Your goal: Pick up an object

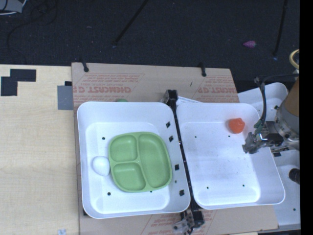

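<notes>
**Printed lettering on the board under the bins**

A brown cardboard sheet [146,82] lies beneath the two white bins, and red printing shows on its far strip. On the far left, the lettering [108,88] is seen upside down and reads roughly "CHEMCAST GP"; the characters are small and not fully certain. On the far right, a shorter fragment [211,88] of the same print looks like "GP". Further red printing [161,227] at the near edge is too small to read.
</notes>
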{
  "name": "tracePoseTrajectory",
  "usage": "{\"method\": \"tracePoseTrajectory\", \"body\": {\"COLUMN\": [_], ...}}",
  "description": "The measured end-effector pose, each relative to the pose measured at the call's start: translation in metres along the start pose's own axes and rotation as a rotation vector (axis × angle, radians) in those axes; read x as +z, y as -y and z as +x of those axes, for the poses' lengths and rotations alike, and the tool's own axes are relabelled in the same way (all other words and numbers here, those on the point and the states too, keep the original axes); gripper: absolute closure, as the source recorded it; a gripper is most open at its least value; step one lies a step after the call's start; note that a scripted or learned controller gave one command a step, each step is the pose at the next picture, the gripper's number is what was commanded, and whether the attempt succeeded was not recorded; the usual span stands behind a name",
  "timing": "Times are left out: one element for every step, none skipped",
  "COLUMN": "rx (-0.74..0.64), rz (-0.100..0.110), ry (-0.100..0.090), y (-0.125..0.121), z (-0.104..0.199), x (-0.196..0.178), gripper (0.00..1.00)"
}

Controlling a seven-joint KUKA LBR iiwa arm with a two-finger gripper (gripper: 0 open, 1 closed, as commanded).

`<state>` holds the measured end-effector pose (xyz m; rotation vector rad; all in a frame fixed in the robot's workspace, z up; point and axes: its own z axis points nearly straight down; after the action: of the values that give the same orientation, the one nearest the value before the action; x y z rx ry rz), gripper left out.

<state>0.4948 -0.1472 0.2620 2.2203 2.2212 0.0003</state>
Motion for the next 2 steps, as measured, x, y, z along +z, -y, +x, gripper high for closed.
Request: {"method": "tracePoseTrajectory", "body": {"rx": [0.000,-0.003], "rz": [0.000,0.006], "ry": [0.000,-0.003], "y": [0.000,-0.001], "z": [-0.001,0.052], "x": [-0.038,-0.015], "gripper": [1.00,1.00]}}
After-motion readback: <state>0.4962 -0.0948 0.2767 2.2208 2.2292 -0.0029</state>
